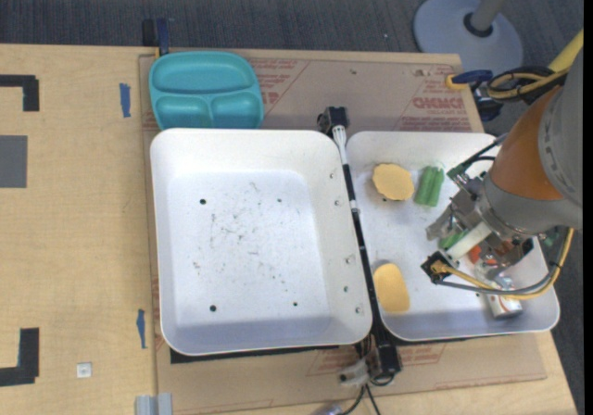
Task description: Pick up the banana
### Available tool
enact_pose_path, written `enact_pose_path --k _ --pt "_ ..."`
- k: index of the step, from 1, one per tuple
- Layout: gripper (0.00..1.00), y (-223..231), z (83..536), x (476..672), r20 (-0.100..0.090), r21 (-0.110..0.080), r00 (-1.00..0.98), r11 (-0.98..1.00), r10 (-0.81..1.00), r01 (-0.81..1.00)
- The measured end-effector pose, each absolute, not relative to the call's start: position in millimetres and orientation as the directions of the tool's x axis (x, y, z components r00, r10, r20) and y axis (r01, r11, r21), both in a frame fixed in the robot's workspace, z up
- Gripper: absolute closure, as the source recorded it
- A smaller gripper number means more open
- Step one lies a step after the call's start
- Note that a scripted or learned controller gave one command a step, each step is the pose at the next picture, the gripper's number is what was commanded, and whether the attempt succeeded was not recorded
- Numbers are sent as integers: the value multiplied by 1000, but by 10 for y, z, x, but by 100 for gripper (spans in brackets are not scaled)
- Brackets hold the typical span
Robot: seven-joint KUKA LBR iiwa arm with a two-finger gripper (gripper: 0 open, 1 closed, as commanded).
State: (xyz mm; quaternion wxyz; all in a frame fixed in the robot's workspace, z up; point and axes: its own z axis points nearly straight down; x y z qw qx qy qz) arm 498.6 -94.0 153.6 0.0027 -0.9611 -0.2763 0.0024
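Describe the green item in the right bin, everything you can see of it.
The green item is a short, stubby cylinder, matte like plastic or foam, lying slightly tilted on the floor of the right bin near its far side. A round yellow piece sits close on its left, apparently apart. The arm's wrist is just to its right.

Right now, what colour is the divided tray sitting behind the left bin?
Teal, a light blue-green; the divided tray shows plainly in the camera view.
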Motion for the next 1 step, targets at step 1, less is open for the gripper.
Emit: enact_pose_path --k 1 --pt "100 -937 1633 4992 -3 -7 847 -847 532 532"
